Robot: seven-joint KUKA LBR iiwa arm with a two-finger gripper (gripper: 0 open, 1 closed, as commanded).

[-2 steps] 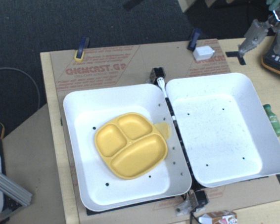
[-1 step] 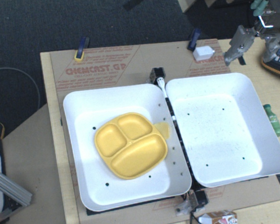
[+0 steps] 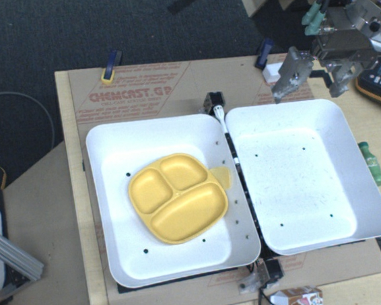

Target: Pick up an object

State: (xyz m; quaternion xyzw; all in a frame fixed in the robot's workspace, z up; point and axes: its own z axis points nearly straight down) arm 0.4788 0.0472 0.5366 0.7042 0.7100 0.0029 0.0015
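near edge: small brown-and-white packet (image 3: 302, 300) lying on the bench at the front, with black cabling beside it, just below the seam between the two bins.
bench: tan board (image 3: 163, 83) printed with red lettering at the back left, resting over dark carpet (image 3: 23, 44); blue clamps grip the back edge.
left bin (image 3: 102, 151): shallow, white, with rounded corners and a few small dark dots on its floor.
right bin (image 3: 351, 131): matching white bin, its floor lightly speckled, touching the left bin along a black centre strip.
plate (image 3: 177, 196): glossy yellow divided plate, two small sections behind one large section, lying flat and slightly turned in the middle of the left bin.
gripper (image 3: 312, 83): metal fingers spread wide apart, holding nothing, poised above the back rim of the right bin near its back left corner.
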